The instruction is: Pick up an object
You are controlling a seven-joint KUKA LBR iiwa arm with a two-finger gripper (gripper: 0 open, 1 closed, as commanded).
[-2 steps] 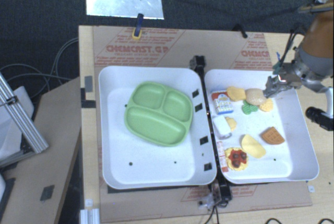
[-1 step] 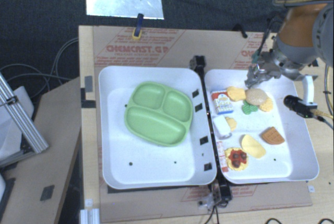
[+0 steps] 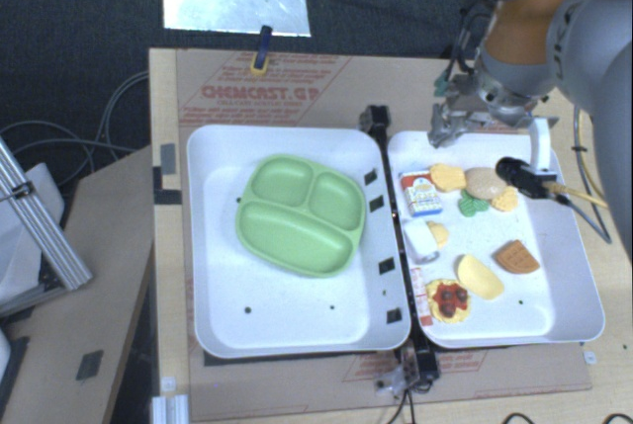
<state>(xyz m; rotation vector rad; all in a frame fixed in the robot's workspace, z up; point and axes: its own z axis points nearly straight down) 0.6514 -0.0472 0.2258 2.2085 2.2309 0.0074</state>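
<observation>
Green divided plate point(image 3: 300, 213) sits alone, well left of the gripper point(image 3: 450, 128). Just below it lie a snack box point(image 3: 423, 197) and yellow chip point(image 3: 447, 178), probably the easiest targets. I'd drop straight down, clear of the bin wall point(image 3: 391, 214). Bench is cardboard-topped, cables trailing around.

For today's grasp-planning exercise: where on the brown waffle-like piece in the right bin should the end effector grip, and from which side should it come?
Probably from straight above. The brown waffle-like piece lies flat in the right bin, apart from the yellow piece on its left. Close across its narrower width, on the two slanted side edges, since bare floor borders both. The end effector is at the bin's far edge.
</observation>
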